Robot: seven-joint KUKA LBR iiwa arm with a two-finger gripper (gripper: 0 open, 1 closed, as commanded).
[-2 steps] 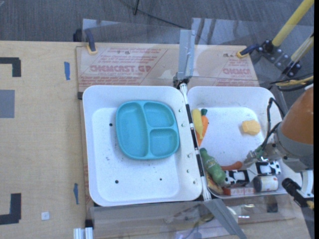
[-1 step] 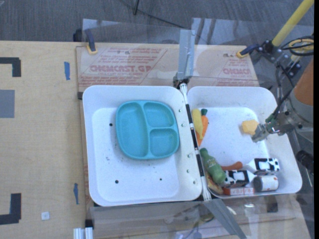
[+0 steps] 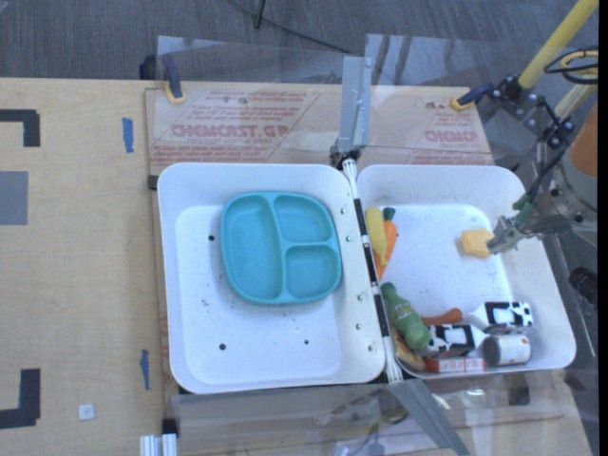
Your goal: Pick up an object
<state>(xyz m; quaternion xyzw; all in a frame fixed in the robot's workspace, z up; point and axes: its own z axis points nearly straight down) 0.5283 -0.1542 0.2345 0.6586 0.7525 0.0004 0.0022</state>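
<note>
right bin (image 3: 446,180) open mid-floor — gripper (image 3: 501,238) at right wall, fingers' state unclear.

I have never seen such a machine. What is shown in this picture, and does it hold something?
One camera looks down at a slant on a bench with two white bins. The left bin bears a teal divided plate. The right bin holds small toys: a yellow block, a green bottle, a black-and-white cow. From the right a robot arm reaches in; its pincer is at the yellow block. I cannot tell whether it grips the block.
</note>
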